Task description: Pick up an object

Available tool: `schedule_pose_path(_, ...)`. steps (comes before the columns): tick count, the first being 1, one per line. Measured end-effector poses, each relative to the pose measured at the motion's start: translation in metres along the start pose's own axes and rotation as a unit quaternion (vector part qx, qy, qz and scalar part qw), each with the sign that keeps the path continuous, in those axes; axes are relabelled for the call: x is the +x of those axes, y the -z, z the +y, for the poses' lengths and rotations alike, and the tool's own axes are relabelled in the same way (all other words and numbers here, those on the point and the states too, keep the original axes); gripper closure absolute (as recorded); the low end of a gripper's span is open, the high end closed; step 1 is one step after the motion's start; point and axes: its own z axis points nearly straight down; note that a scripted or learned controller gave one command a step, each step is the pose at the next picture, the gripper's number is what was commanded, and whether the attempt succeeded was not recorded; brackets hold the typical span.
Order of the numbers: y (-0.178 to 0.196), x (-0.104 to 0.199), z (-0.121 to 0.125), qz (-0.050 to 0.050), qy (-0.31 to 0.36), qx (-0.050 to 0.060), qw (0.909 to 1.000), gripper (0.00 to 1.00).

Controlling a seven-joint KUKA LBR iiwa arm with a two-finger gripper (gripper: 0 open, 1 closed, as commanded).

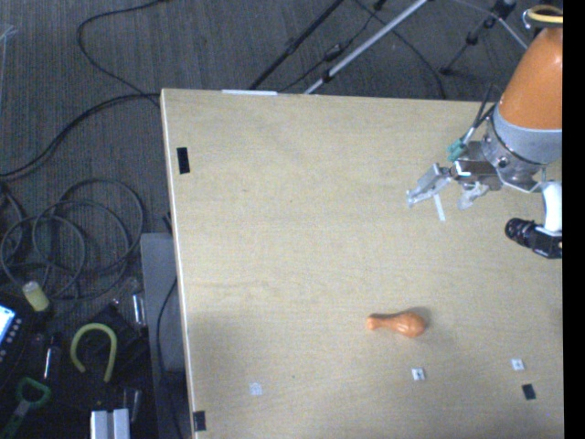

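A small orange object (398, 324), shaped like a gourd with a thin neck pointing left, lies on the tan bench top (292, 236) toward the front right. My gripper (428, 201) hangs over the right side of the bench, well behind the orange object and slightly to its right. Its thin pale fingers (417, 195) are spread open and point left, with nothing between them. The grey wrist and orange band (539, 80) reach in from the right edge.
Small square markers (418, 373) dot the bench's front right, and a black tag (183, 160) sits near its left edge. Beyond that edge the floor holds coiled cables (73, 236) and tools. Tripod legs (393, 16) stand behind the bench.
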Motion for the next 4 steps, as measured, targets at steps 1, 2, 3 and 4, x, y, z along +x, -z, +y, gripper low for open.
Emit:
schedule_pose_path(1,-0.085,-0.033,0.084,-0.002,0.083,0.000,0.9965,0.00)
schedule_pose_path(2,-0.143,-0.061,0.085,-0.002,0.127,-0.001,0.9920,0.00)
schedule_pose_path(3,-0.167,-0.041,0.085,-0.001,0.219,-0.001,0.9758,0.00)
schedule_pose_path(4,-0.168,0.004,0.085,-0.001,0.252,-0.001,0.9677,0.00)
